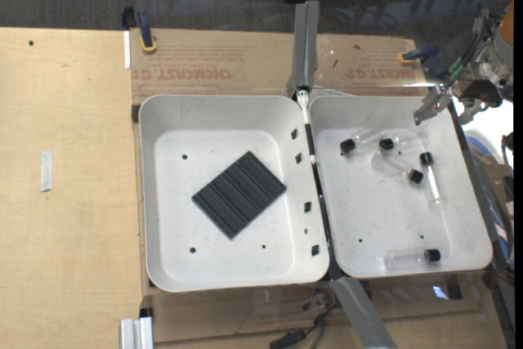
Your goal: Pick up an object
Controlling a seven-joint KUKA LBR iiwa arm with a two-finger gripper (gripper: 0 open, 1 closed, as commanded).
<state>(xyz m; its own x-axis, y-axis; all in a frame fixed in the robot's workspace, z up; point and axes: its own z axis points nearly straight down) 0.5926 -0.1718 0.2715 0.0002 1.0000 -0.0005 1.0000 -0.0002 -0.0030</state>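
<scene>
Several clear tubes [403, 162] with black caps lie scattered in the right bin [482, 253], most in its upper half and one [413, 257] near its lower rim. The left bin [155, 200] holds a dark ribbed slab [239, 194], lying flat and turned at a slant near its middle. The gripper [441, 98] hangs at the upper right of the frame, over the right bin's far corner, apart from the tubes; whether it is open cannot be told, and nothing shows in its grasp. Both bins sit on cardboard [196, 65] on the bench [65, 176].
</scene>
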